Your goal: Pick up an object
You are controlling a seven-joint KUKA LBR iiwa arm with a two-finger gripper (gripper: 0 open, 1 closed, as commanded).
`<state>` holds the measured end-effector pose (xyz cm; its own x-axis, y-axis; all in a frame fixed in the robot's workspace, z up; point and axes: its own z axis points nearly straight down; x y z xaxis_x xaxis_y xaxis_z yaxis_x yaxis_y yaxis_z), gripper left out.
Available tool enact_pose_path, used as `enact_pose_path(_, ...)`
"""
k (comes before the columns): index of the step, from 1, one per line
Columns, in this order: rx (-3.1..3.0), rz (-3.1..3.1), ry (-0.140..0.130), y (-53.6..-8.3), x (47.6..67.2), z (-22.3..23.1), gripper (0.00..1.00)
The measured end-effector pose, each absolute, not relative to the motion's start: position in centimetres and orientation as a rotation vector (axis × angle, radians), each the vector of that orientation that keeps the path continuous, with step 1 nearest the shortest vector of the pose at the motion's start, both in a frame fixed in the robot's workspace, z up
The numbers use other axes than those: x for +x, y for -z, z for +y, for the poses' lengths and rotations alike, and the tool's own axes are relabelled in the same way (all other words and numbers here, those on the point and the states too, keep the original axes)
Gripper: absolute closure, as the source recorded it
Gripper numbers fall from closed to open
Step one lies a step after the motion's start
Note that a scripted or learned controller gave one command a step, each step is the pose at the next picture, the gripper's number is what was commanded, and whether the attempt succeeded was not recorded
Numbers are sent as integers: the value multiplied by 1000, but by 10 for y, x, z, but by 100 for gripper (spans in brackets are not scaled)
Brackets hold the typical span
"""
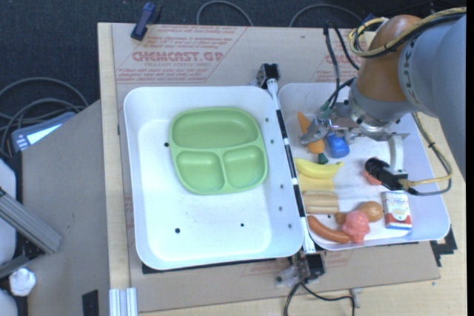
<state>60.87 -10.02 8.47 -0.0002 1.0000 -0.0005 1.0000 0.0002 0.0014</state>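
Observation:
My gripper (pixel 317 132) hangs low over the back left part of the right bin (pixel 437 214), with the grey arm and its orange band coming in from the right. Its tip is among an orange carrot piece (pixel 304 121), a blue object (pixel 338 146) and a small orange piece (pixel 320 157). Whether it touches any of them I cannot tell. In front of it lie a yellow banana (pixel 317 169), a tan block (pixel 320 201), a red-brown sausage (pixel 326 231), a pink toy (pixel 356 226), a brown piece (pixel 371 212) and a red-and-white carton (pixel 398 210).
The left bin (pixel 148 229) holds a green divided plate (pixel 218 149). A ridge with black clamps (pixel 267 73) separates the two bins. A blue clip (pixel 144 21) lies on the cardboard at the back left. Cables loop behind the bench.

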Motion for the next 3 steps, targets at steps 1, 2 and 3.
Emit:
enact_pose_path(1, 2220, 2221, -1, -85, 616, -93, 0)
enact_pose_path(2, 2219, 2220, -2, -95, 617, -93, 100)
enact_pose_path(3, 2219, 2223, -3, -185, 597, -16, 100)
